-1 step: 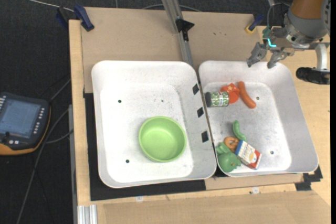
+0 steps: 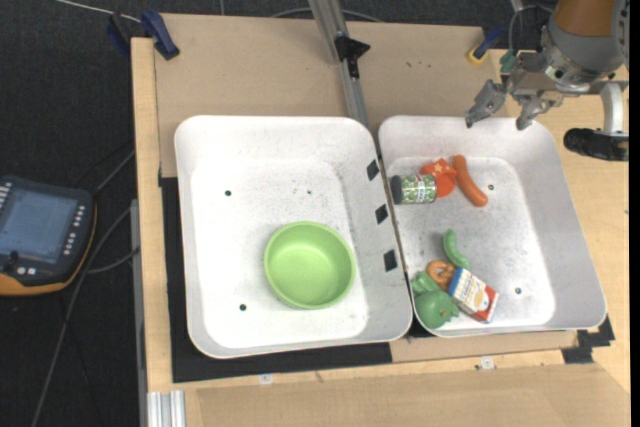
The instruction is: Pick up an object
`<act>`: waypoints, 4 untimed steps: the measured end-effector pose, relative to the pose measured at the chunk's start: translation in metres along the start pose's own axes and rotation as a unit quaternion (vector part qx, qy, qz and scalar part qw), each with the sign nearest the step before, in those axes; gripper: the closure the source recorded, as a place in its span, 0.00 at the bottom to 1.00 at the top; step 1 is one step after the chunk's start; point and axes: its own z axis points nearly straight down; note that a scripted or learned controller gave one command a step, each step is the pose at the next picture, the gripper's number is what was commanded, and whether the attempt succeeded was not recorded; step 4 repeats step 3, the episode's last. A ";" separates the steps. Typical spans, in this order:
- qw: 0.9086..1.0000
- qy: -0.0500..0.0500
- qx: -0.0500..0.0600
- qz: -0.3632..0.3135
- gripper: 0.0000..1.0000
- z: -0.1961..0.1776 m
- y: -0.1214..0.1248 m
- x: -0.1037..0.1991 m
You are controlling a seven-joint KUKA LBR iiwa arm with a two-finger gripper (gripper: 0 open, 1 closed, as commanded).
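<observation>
My gripper (image 2: 503,112) hangs above the far edge of the right bin (image 2: 560,215), its two fingers spread open with nothing between them. Below it in that bin lie a small dark green bottle with a red label (image 2: 415,187), a red piece (image 2: 439,175) beside it and an orange sausage-shaped toy (image 2: 470,181). Nearer the front lie a green pepper-like toy (image 2: 454,249), a small orange item (image 2: 439,270), a red and white carton (image 2: 470,294) and a green leafy toy (image 2: 433,305). A green bowl (image 2: 309,264) sits in the left bin (image 2: 210,215).
A slanted metal pole (image 2: 325,0) crosses the back of the bench and ends between the bins. Blue clamps (image 2: 158,33) hold the board's far corners. A handheld pendant (image 2: 40,233) lies on the floor at left.
</observation>
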 end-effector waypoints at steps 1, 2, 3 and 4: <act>1.000 0.000 0.003 0.000 0.00 0.060 0.002 -0.006; 1.000 0.000 0.002 0.000 0.00 0.110 0.001 -0.005; 1.000 0.000 -0.001 0.000 1.00 0.096 0.002 -0.005; 1.000 0.000 -0.001 0.000 1.00 0.096 0.002 -0.005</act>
